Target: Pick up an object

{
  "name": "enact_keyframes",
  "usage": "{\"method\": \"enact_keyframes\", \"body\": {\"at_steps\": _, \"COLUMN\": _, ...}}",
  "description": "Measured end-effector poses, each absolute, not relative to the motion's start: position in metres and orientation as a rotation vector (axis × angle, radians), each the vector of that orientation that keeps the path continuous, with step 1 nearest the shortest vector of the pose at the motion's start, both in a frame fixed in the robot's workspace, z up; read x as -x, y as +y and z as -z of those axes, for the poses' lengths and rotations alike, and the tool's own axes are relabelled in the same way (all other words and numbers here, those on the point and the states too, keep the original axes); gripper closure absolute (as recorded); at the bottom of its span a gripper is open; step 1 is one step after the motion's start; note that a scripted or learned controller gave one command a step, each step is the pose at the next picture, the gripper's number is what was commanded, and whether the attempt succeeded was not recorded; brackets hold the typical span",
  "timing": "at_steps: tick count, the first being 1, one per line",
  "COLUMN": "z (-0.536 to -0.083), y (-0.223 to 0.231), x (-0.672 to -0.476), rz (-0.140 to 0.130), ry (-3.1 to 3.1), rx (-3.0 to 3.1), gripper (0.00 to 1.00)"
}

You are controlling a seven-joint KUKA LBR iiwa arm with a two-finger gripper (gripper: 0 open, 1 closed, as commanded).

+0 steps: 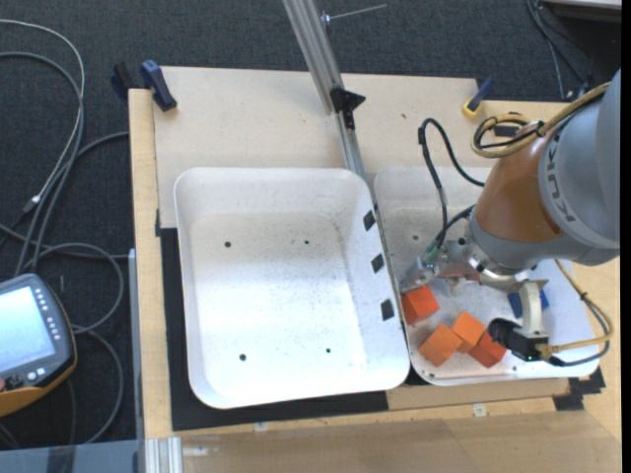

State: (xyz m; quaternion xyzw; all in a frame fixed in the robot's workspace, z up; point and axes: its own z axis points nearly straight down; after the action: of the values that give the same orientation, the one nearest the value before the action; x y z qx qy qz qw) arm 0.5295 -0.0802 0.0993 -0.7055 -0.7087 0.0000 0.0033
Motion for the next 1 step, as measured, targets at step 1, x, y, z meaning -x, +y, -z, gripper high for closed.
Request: {"method": "enact_keyframes", "body": {"at_steps": 1, "z": -0.2051, "y": -0.0728, "x": -0.5814, "rz": 0.012, "ry": -2.233, "rx": 2.224, "gripper": 0.0}}
